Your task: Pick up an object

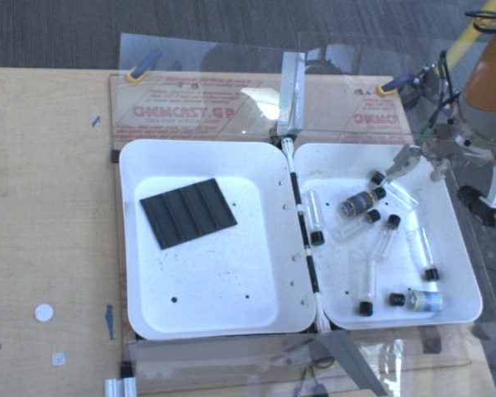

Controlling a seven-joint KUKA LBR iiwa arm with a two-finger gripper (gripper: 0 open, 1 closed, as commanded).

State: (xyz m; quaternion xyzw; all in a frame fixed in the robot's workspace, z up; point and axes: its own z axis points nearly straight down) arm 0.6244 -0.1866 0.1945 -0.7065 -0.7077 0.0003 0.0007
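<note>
The little clear tubes (366, 281) lie in the right bin (467, 304). They look light, smooth and slippery, maybe easy to break, so grab one around its middle. They lie close together. A black ridged mat (188, 212) rests in the left bin (132, 222). Farther back, the gripper (424, 162) hangs over the right bin's far corner, fingers apart, holding nothing.

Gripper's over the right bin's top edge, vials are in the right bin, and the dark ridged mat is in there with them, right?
Not quite: the camera view shows the dark ridged mat alone in the left bin. The gripper and vials are at the right bin as stated.
</note>
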